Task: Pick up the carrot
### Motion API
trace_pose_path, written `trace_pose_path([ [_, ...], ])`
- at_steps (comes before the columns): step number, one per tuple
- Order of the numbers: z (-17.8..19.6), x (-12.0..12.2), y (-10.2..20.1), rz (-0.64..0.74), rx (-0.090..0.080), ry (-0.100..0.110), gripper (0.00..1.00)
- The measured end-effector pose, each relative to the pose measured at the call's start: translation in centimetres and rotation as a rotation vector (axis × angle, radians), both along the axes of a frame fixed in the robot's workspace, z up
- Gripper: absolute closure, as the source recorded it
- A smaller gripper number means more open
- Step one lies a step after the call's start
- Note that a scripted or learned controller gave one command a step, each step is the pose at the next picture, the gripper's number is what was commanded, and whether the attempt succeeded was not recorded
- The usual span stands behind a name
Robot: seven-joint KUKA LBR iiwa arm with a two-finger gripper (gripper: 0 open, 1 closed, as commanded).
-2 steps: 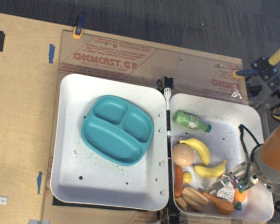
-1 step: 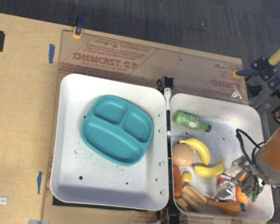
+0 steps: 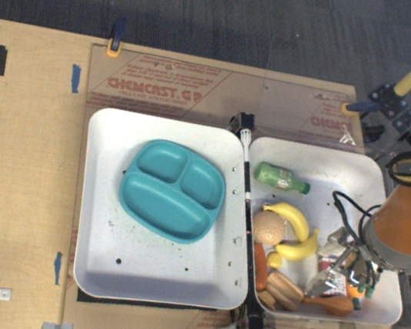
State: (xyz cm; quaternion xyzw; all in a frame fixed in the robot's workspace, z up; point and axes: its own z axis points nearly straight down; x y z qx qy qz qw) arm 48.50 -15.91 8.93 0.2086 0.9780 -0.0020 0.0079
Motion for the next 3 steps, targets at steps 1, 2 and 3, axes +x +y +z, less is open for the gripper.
trace_pose_path([
  [1, -0.05, 0.06, -1.33, 0.233, -0.002, -0.006, 0.00],
  [2, 0.01, 0.24, -0.47, 0.538, -0.009, -0.008, 0.00],
  [3, -0.01, 0.85, -1.26, 0.892, -0.016, -0.011, 0.00],
])
